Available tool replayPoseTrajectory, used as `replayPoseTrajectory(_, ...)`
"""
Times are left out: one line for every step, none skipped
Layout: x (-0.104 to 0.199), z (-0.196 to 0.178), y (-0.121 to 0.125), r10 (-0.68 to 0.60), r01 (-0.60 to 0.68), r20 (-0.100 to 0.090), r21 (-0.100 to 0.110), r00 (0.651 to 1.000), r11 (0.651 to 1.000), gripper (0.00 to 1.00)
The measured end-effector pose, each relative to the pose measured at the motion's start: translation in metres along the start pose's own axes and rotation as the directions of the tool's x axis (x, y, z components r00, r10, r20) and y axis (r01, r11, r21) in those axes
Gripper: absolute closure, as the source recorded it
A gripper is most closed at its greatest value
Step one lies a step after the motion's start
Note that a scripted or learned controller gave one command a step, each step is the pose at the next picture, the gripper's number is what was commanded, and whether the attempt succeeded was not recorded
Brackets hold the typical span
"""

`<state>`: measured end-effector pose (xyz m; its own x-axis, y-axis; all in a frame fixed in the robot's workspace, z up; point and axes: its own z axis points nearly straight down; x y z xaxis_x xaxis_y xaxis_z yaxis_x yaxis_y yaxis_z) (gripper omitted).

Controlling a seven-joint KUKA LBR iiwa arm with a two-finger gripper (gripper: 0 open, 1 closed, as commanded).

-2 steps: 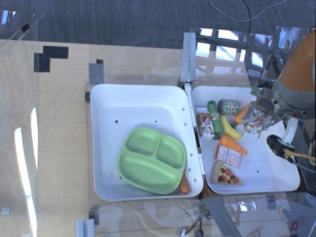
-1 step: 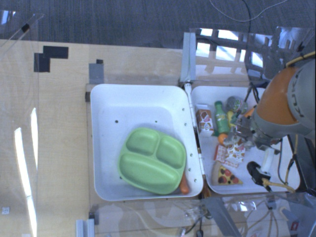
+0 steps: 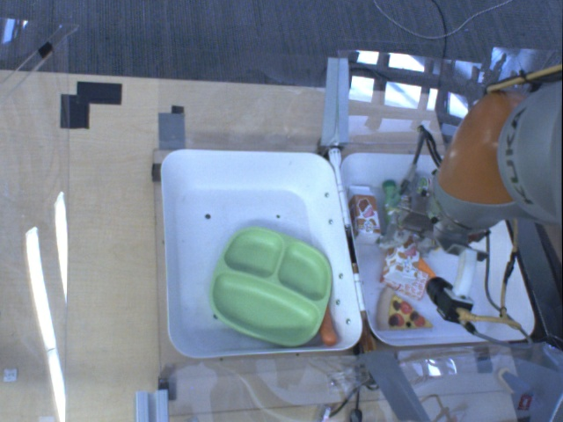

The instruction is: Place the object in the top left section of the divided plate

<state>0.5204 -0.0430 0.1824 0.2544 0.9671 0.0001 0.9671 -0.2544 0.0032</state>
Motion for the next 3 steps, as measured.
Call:
replayPoseTrajectory(0.057, 0.001, 0.032, -0.046, 0.046, 0.000, 0.004, 0.999, 0.999, 1.00)
replayPoseTrajectory(0.147, -0.072, 0.032, -0.171, 0.171, 0.000, -0.003, 0.985, 0.985, 1.00)
replayPoseTrajectory(0.171, -0.011, -0.036, -0.145, 0.145, 0.001, 0.007, 0.989, 0.989, 1.00)
